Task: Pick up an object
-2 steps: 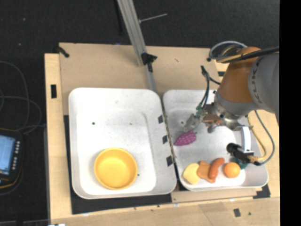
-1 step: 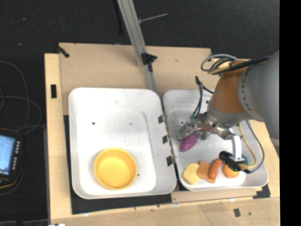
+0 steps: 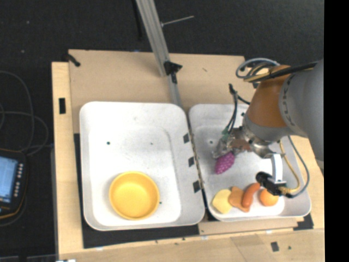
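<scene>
1. You had the gripper low in the right bin, directly above the purple grapes, which lay near that bin's middle.
2. You could not tell how the gripper stood, nor whether it gripped the grapes.
3. To do this well, you needed to centre on the bunch before lifting, well apart from the 4 food pieces at the near wall.
4. The arm reached in from the right, wrist angled down-left.

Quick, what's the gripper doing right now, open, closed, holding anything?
Gripper: over the right bin, right at the purple toy; open or closed cannot be told, and no grasp is visible.
</scene>
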